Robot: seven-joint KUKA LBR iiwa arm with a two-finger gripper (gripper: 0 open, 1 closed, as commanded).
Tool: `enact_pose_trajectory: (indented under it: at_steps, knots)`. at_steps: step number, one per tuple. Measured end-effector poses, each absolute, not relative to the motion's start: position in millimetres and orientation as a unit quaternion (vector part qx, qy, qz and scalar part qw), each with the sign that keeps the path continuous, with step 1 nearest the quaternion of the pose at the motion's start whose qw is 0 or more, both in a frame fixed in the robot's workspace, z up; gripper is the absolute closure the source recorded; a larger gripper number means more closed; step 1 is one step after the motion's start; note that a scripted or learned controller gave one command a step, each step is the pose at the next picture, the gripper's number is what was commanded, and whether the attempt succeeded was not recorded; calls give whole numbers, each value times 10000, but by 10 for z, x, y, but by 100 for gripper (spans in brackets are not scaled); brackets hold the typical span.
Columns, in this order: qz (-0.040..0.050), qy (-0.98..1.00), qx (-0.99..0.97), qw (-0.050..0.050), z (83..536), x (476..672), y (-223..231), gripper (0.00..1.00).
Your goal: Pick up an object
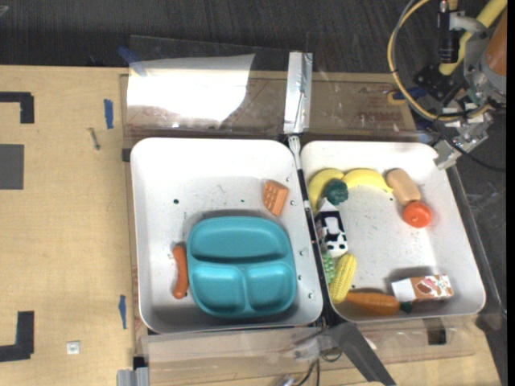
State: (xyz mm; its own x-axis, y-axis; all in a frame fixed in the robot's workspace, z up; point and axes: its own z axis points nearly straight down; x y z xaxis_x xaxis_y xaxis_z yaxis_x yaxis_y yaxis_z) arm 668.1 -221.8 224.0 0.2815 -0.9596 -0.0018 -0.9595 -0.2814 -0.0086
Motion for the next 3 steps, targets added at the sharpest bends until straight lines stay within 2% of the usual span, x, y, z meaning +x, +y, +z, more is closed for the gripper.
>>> enact_pose_trajectory:
  at_steps: [1,2,3]
  knots:
    - [-26,4222,-9065,36,2343,6683,-2112,100]
    - [-10,2124,-9772,21,2231,6398,-1960,100]
    - [-24,996,-9950,19,2355,6410,-2213,100]
